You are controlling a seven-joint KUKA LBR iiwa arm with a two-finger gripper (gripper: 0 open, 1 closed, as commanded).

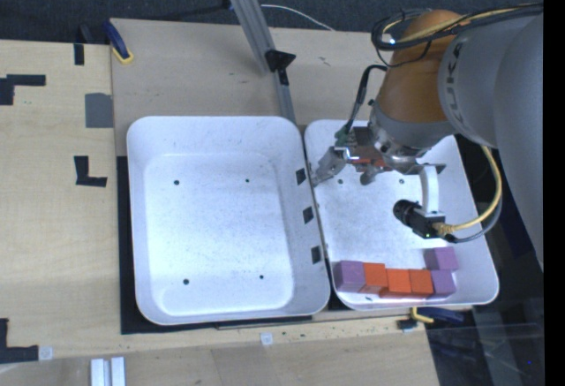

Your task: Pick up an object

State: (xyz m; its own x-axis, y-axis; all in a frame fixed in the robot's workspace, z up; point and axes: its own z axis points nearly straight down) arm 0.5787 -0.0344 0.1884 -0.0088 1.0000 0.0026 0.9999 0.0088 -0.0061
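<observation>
Two purple blocks and what looks like two orange blocks line the right bin's near edge, well apart from the end effector, whose grip I cannot tell.

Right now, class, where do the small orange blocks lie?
In the camera view the small orange blocks lie in the right white bin, along its near edge, flanked by purple blocks on both sides.

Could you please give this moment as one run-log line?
arm: over right bin | gripper: near bin's left wall, nothing visibly held | blocks: purple and orange, along near wall
</observation>
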